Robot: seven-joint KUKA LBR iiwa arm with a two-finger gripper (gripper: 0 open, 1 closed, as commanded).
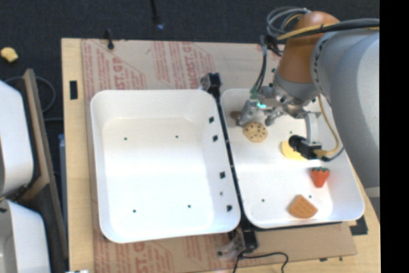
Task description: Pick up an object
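Cookie (255, 132), round, tan with dark chips, lies flat in the right bin (275, 211) near its upper left, close to the divide between the two bins. You should judge it the likeliest pick: it looks light, stiff and thin, probably a toy food piece, with a low profile that leaves little edge to catch; take it across the rim on opposite sides and press down close to the bin floor, since a flat disc may skid on smooth plastic. Claw (254, 113) hangs just above and beside the cookie, at its upper edge; whether its fingers stand wide or narrow you cannot tell from this slant, and nothing shows between them. Arm (345, 73), grey with an orange band, reaches in from the right. Further items in the same bin: yellow piece (291, 150), partly behind a black part of the wrist fittings; small red piece with green top (320, 177), strawberry-like; orange-brown wedge (302, 207) near the lower edge. All sit well apart from the cookie, so nothing crowds your approach. Left bin (102, 137) sits just beside, on the surface (77, 73) of pale board.
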